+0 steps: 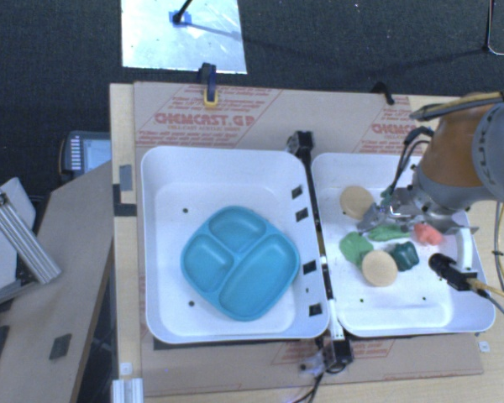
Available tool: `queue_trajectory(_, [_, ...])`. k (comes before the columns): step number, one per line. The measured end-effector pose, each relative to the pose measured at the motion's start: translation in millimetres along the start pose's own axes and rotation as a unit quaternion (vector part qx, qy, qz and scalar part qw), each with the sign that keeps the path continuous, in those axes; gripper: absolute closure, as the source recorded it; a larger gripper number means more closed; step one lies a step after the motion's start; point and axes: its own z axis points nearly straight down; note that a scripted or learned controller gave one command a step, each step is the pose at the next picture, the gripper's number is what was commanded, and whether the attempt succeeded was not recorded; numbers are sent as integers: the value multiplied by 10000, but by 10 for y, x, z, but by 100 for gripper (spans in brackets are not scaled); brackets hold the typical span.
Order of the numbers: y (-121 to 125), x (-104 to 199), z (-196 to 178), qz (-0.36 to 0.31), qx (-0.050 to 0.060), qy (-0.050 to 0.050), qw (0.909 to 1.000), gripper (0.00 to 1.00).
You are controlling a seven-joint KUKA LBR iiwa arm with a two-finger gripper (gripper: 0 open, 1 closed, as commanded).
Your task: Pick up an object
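The gripper (385,217) hovers low in the right bin (403,317); its finger state cannot be determined. The green object (354,247) lies just below-left of it. Centre over one object before descending.

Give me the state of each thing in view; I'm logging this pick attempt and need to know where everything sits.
Blue divided plate: flat in the left bin, nothing on it.
Upper tan ball: resting in the right bin, apart from the others.
Lower tan ball: resting, touching the green piece.
Dark teal piece: lying beside the lower ball.
Pink piece: lying near the gripper.
Gripper: low over the right bin's items, no visible grasp.
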Motion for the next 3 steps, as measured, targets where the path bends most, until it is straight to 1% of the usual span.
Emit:
queue_trajectory(1, [40,-6,172,-6,-55,-19,10000,0])
queue_trajectory(2, [67,-17,30,-5,-101,-31,9999,100])
queue_trajectory(3, [39,15,-599,-14,-30,-5,10000,100])
